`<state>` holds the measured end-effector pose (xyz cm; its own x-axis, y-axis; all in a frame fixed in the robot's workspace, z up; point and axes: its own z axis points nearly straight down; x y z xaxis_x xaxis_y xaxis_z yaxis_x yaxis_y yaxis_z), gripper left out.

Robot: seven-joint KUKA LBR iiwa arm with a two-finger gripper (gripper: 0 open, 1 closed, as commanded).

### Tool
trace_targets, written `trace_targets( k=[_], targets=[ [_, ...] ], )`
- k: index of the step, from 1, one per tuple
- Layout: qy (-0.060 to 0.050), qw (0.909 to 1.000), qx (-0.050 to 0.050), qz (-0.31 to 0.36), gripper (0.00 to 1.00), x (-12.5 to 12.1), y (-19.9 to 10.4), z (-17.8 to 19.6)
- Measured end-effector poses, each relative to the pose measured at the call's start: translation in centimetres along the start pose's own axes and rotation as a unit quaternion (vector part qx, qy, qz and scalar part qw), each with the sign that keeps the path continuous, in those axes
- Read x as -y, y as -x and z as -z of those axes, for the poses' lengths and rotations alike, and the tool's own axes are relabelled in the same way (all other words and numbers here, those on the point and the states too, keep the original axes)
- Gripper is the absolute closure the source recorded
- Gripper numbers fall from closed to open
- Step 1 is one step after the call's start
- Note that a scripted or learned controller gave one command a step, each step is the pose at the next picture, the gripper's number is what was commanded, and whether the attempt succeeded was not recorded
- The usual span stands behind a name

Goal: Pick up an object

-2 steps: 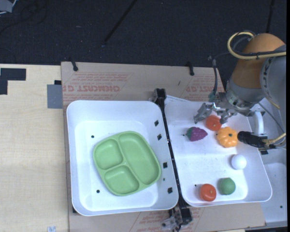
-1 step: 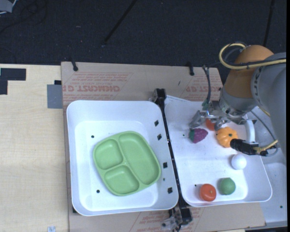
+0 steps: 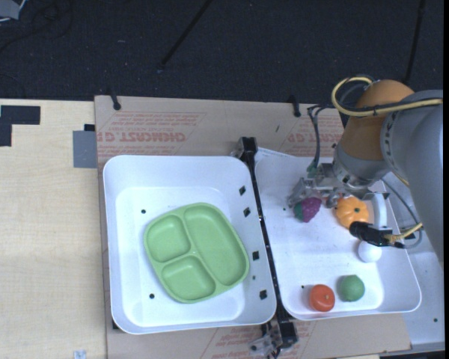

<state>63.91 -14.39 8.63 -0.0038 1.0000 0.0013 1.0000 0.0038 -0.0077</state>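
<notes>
The gripper [image 3: 308,195] is down in the right bin [image 3: 404,294], its dark fingers seemingly spread to either side of a small purple object [image 3: 309,209] that lies just under their tips near the bin's back left corner; how wide the gap is, and whether the tips touch the object, cannot be told from this height. The object looks to rest on the bin floor, so the pick appears unfinished: the approach is made, while the close and the lift seem still to come. Just right of the purple object sits an orange ball [image 3: 351,212], close enough to crowd a closing finger. Further out, a white ball [image 3: 370,252] lies near the bin's right side, partly behind a black cable end, and a red object [image 3: 322,298] and a green ball [image 3: 351,287] sit side by side at the front. The grey arm [image 3: 415,137] reaches in from the right. In the left bin [image 3: 127,290], a green divided plate [image 3: 196,253] lies alone.
</notes>
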Motion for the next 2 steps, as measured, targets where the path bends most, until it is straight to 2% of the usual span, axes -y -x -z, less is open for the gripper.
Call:
trace_targets(
  k=[1,2],
  targets=[
    [0.001,1.0,0.0,0.0,1.0,-0.1,0.0,1.1],
    [0.006,1.0,0.001,-0.001,1.0,-0.1,0.0,7.5]
  ],
)
